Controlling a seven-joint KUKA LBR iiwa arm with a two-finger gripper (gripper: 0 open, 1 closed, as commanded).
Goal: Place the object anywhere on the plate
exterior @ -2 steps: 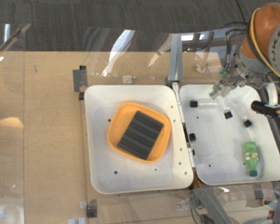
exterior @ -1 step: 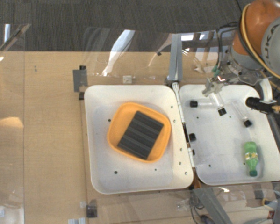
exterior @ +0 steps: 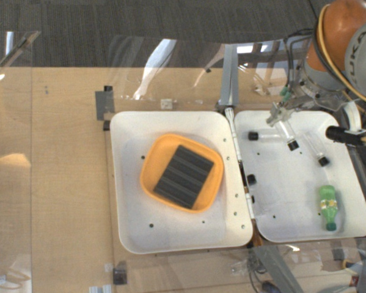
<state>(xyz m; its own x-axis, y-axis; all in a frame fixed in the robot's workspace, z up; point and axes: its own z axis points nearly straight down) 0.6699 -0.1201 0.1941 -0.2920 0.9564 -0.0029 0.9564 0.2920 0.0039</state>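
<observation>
Bottle (exterior: 328, 207), small and green, lies on its side in the right bin (exterior: 277, 187), close to that bin's near right corner and well apart from the plate (exterior: 149, 175). It looks like a little plastic drink bottle, with a pale cap end toward the bin's front edge and a darker green band across its middle. I judge it light and fairly stiff, though thin walls could give a little under a hard squeeze. Its round, smooth body is likely slippery and will tend to roll sideways when nudged, so the safest hold is across the middle of the body, fingers closing on the two long sides, not on the tapered ends.

The plate is orange, sits in the left bin (exterior: 132, 231), and carries a dark ribbed rectangular pad (exterior: 183, 176) lying at a slant on it. Any spot on the plate counts, pad included, but a round bottle may roll off the pad's ridges toward the rim.

The hand (exterior: 285, 116) hangs over the far part of the right bin, well away from the bottle; its clear fingers blur against the white floor, so I cannot tell whether it is open or closed. Nothing shows between them. Both bins rest on the tabletop (exterior: 50, 180).
</observation>
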